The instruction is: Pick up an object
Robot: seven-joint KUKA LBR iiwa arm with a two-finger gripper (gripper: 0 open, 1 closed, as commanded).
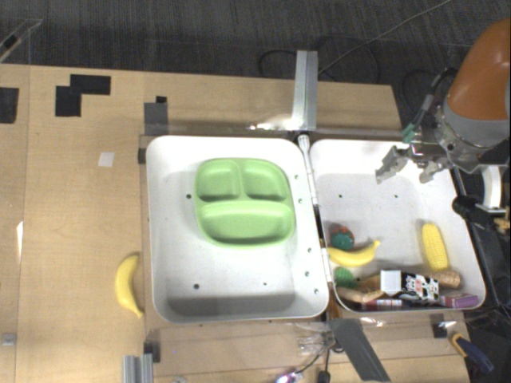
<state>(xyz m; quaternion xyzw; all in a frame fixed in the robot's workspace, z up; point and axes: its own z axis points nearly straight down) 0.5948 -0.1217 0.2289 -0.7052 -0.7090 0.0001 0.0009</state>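
Your likeliest target is the corn cob (433, 246), lying alone near the right wall of the right bin (351, 166), well apart from the clutter. It looks like a light, stiff plastic toy, rounded and perhaps slippery, so close across its narrow middle. The banana (354, 254) curves beside a small ball (342, 235), and more bits crowd the near edge, which makes them harder picks. The gripper (409, 164) hovers over the bin's far end, its jaws spread apart and holding nothing. The left bin (168, 214) carries a green divided plate (243, 200); a second banana (128, 284) lies on the worktop (72, 214).
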